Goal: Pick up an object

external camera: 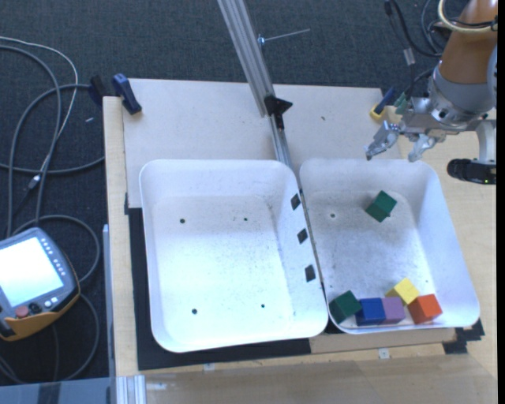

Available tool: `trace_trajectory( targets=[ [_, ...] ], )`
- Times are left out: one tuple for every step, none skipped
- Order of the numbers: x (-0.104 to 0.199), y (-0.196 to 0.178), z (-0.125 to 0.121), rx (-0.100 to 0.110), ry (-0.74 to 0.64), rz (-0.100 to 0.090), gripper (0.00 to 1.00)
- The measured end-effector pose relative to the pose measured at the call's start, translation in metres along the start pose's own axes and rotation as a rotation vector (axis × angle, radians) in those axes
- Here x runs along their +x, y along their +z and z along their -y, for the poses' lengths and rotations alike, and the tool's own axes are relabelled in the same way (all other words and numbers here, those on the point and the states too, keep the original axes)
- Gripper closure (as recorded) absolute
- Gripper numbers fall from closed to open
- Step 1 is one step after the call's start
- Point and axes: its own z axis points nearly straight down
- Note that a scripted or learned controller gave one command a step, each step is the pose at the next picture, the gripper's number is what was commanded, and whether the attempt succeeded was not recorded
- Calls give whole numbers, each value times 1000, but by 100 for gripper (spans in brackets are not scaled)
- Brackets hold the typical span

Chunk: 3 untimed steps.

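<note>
Where the bench [197, 118] stands, we see a pale beige top set over dark grey carpet [158, 39], with black cables [47, 150] looping across the floor on the left. A handheld control pendant [31, 280] with a lit screen and orange trim lies on the floor at the lower left. A blue-handled clamp [126, 93] grips the bench's far left corner, and a slanting aluminium rail [252, 63] crosses the top centre and runs down between the two bins.

The left bin [158, 185] is white and speckled with small dark marks. The right bin [450, 229] holds the blocks: a green block [381, 205] sits alone near its far end, and along its near edge we find a dark green block [344, 304], a blue block [369, 311], a purple block [392, 309], a yellow block [406, 290] and an orange block [425, 308], packed close together.

The gripper [398, 147] hangs above the far rim of the right bin, well apart from every block. Its two fingers are spread wide with nothing between them. The arm's orange band [471, 12] shows at the top right.

We can read no brands, labels or writing anywhere; the pendant's screen is too bright to make out.
</note>
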Motion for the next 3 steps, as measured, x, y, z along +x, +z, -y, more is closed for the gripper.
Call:
trace_trajectory(
  targets=[
    [-57,137,15,7,4,-2,0],
    [-13,132,35,0,-2,-3,0],
    [-14,121,33,-4,0,-2,100]
  ],
)
